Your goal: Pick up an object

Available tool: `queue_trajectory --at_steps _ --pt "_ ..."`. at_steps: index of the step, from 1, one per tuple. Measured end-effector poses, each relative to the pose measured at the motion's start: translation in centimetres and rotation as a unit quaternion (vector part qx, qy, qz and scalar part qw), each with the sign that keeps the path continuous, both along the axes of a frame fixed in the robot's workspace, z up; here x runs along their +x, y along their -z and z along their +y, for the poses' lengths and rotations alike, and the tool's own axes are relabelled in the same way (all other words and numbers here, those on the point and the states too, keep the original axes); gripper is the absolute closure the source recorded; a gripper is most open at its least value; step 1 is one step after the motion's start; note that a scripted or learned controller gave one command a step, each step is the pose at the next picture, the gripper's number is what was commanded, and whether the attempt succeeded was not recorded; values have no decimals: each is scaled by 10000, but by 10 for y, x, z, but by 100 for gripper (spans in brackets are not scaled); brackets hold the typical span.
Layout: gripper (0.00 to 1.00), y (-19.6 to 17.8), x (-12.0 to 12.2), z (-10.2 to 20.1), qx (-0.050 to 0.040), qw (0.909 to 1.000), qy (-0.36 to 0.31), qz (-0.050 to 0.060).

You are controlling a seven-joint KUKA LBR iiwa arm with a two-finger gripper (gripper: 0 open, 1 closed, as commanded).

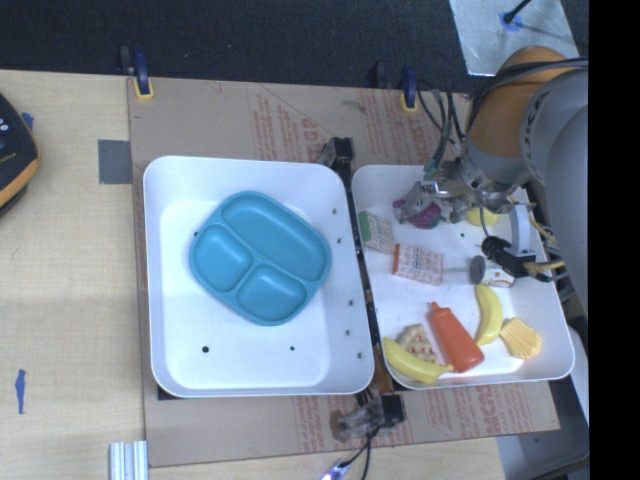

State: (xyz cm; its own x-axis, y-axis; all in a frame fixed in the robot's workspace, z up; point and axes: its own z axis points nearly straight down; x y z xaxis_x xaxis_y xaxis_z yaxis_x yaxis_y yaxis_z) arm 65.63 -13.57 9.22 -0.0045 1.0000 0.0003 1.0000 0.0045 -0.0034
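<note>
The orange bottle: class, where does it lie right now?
The orange bottle lies in the right bin, near its front edge, between two bananas: one at its left, one at its right.

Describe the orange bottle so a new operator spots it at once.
Look in the right bin, the one crowded with small items, near its front edge. The orange bottle lies on its side between two bananas: one to its left, another to its right. It is the only orange-red item there.
</note>
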Motion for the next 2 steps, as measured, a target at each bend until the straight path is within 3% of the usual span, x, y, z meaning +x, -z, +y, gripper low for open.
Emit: queue_trajectory --at_steps 1,2 --pt "0 0 0 4 1 10000 -4 4" --pt "0 0 0 -23 -5 10000 7 -13"
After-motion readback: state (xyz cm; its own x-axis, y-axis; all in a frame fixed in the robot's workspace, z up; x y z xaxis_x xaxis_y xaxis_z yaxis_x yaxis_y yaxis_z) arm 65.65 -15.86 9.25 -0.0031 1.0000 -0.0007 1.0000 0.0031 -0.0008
